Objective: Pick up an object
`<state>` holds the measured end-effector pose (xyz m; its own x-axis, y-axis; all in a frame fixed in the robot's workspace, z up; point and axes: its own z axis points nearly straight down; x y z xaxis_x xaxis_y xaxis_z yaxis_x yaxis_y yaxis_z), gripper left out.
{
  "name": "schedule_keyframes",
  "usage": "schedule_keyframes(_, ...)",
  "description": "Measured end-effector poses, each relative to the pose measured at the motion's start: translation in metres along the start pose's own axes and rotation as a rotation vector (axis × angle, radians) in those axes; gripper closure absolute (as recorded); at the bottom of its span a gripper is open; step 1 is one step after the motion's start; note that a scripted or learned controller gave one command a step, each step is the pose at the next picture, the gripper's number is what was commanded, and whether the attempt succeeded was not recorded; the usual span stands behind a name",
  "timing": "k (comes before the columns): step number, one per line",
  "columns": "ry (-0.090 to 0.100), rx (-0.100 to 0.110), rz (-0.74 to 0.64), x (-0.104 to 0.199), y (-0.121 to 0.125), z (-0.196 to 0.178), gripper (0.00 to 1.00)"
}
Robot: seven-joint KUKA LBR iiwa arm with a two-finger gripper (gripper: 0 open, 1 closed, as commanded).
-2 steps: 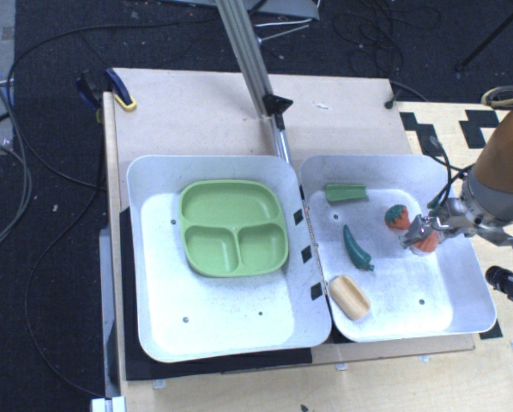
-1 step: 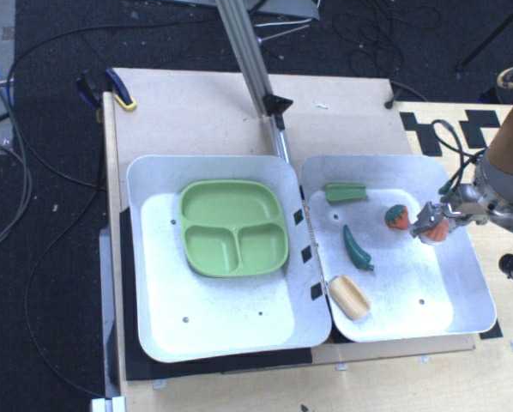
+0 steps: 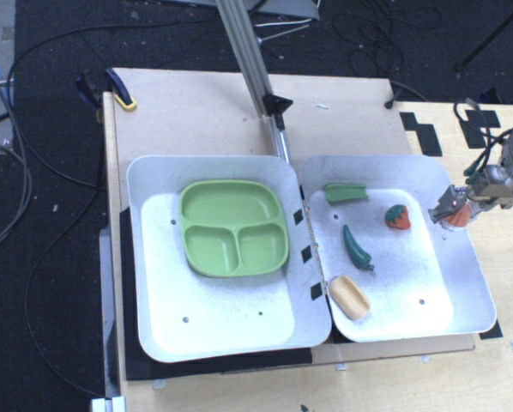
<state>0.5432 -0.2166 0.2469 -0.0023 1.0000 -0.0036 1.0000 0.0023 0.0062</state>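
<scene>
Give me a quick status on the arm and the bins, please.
Gripper at right bin's right rim, orange-red item at its tip, grip unconfirmed. Strawberry, two green pieces, tan piece lie in bin. Nothing blocking.

Arm (image 3: 505,157) enters from right edge, mostly cut off by frame. Claw (image 3: 449,206) low, pointing left at the right side. Something orange-red sits at its tip; grip unclear, too small.
</scene>
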Motion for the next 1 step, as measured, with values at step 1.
schedule_keyframes(1,0.005,0.008,-0.005,0.0585,0.0006,0.0089,1.0)
